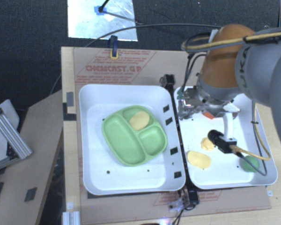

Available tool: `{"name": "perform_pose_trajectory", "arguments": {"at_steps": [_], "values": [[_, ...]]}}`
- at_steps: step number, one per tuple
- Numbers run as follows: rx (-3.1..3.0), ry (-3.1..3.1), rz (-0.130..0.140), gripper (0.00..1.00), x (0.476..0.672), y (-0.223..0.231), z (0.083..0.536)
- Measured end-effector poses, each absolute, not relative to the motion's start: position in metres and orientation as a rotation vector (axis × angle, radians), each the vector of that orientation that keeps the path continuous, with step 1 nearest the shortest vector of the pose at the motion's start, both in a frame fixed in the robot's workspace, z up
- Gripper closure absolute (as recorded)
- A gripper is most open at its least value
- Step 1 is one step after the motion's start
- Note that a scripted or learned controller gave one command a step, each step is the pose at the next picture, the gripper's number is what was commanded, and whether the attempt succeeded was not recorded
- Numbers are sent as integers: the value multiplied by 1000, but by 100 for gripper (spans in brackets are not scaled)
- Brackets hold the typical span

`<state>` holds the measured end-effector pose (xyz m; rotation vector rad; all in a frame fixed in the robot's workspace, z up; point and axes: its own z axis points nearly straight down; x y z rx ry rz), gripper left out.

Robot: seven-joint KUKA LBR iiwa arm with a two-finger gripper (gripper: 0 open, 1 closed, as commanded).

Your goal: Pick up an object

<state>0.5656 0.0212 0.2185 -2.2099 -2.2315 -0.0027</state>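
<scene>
My gripper (188,103) hangs over the upper left part of the right bin (262,139), close to the wall between the two bins. A flat yellow piece (199,160) lies near that bin's front, and a smaller yellow piece (206,144) sits just behind it. At the front right corner lies a green object (249,163). A bit of a red object (210,115) peeks out from under the wrist, which hides the rest of it. In the left bin (93,172) a green divided plate (126,142) carries a yellow piece (139,120) in its upper compartment.
The grey arm with its orange band (225,55) covers the back of the right bin. The bins' shared wall (177,139) runs down the middle. Behind the bins lies brown cardboard (117,67), and a metal frame (9,130) stands at the far left.
</scene>
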Motion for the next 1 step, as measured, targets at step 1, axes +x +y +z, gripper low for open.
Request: {"name": "perform_pose_trajectory", "arguments": {"at_steps": [1], "values": [[-2210,-2232,-4,100,560,67,227]]}}
